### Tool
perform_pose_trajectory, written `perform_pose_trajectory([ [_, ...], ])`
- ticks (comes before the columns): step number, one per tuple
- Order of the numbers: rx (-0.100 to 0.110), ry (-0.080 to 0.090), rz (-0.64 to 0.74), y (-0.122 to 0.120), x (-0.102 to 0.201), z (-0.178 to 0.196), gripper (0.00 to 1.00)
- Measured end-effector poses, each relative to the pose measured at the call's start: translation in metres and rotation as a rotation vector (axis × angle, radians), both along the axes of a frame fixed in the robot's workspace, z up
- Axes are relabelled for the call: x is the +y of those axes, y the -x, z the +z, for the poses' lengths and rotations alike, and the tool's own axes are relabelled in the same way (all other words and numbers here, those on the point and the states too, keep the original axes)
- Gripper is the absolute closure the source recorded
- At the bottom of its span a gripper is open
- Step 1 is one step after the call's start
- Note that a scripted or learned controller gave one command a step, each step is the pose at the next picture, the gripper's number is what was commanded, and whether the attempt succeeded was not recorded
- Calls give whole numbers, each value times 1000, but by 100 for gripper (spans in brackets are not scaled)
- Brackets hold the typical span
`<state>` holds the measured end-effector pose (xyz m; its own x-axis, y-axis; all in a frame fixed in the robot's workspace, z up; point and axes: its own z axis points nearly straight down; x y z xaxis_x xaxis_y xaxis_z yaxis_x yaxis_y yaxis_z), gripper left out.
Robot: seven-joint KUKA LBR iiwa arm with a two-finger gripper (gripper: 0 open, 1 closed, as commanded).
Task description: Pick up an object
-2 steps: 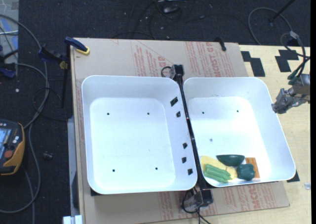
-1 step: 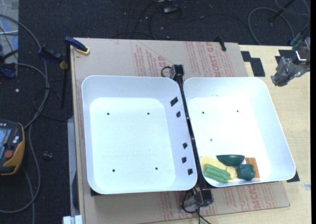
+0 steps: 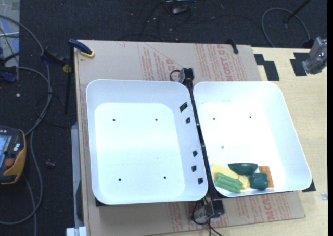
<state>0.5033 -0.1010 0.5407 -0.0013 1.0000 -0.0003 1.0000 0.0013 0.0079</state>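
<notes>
1. Gripper (image 3: 316, 58) at far right edge, over the counter (image 3: 291, 68), well apart from both bins; opening impossible to tell.
2. Green objects (image 3: 242, 176) clustered in right bin's (image 3: 270, 120) near corner.
3. Left bin (image 3: 104, 125) alongside.

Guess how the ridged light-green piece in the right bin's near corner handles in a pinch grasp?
The light-green piece looks elongated and rounded, so it may roll or twist. Its ridges might help grip. It lies against a yellow item and near the bin wall, so it's probably crowded for fingers.
</notes>
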Motion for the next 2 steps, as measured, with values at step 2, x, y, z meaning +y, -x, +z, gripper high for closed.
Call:
perform_pose_trajectory([
  [2,9,-1,5,7,170,-3,100],
])
